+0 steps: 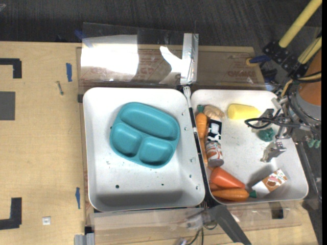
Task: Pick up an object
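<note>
Right now I'm seeing my hand [272,152] hanging over the right bin [299,188] near its right wall, and I cannot tell how it is set. A small carton [271,181] is lying just below it, a yellow piece [243,111] up by the far wall, carrots [227,184] along the left side. A teal divided plate [144,133] is sitting in the left bin [97,177].
</note>
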